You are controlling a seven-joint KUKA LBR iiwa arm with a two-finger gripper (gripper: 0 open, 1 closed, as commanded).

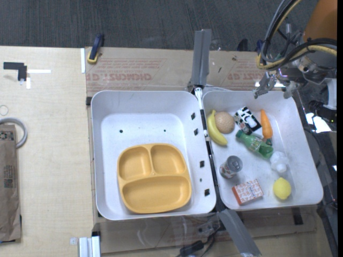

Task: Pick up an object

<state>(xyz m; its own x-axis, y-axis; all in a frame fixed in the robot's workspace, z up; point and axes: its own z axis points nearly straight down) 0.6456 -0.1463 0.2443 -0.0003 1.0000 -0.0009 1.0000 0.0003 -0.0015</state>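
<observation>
The right bin (pixel 300 143) holds the pickable objects, loosely scattered as if tipped in: a banana (pixel 215 130) at ten o'clock, touching a brown ball (pixel 224 122); a carrot (pixel 266 123) at one o'clock; a green bottle (pixel 255 144) at centre; a can (pixel 231 166), a small printed box (pixel 247 191) and a lemon (pixel 282 188) toward six. The gripper (pixel 274 82) hangs above the bin's twelve o'clock rim, holding nothing (whether parted or closed, I cannot tell). The left bin (pixel 107 143) carries a yellow divided plate (pixel 154 176). Both sit on cardboard (pixel 139 68) over a pale wooden bench (pixel 43 143).
</observation>
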